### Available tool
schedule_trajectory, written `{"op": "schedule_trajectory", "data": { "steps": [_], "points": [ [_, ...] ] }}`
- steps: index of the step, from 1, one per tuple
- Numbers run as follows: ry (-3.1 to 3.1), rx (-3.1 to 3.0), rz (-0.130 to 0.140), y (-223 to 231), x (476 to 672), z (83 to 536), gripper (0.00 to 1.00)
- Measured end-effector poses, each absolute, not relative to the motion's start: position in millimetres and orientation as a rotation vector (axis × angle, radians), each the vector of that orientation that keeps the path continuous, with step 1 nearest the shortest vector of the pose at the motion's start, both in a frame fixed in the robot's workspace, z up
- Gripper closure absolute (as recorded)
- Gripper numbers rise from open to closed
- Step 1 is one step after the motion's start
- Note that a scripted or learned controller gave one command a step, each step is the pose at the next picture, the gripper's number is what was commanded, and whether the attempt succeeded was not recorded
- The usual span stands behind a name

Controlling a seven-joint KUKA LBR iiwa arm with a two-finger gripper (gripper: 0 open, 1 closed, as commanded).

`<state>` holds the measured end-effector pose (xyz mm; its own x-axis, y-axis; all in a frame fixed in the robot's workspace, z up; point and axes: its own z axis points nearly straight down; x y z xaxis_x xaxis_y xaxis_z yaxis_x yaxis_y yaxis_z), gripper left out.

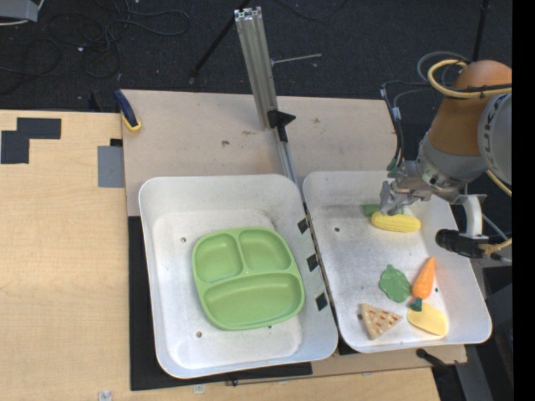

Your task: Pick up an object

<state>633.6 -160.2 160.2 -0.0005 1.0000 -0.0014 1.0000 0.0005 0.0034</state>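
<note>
The gripper (399, 200) sits low over the yellow corn (395, 221) in the right bin (351, 307), placed for a grab, though its clench state cannot be told.

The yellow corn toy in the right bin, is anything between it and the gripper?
Nothing visible. The gripper sits right above the yellow corn at the back of the right bin. The green leaf toy, carrot, pizza slice and cheese wedge lie nearer the front, clear of it.
</note>
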Motion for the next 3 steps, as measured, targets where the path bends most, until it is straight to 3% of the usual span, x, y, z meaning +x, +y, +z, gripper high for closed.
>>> {"op": "schedule_trajectory", "data": {
  "steps": [2, 3],
  "points": [
    [2.221, 2.219, 0.002, -157.5, 625.4, 255.8, 1.00],
    [2.228, 2.221, -0.004, -112.2, 617.8, 242.9, 1.00]
  ]
}}
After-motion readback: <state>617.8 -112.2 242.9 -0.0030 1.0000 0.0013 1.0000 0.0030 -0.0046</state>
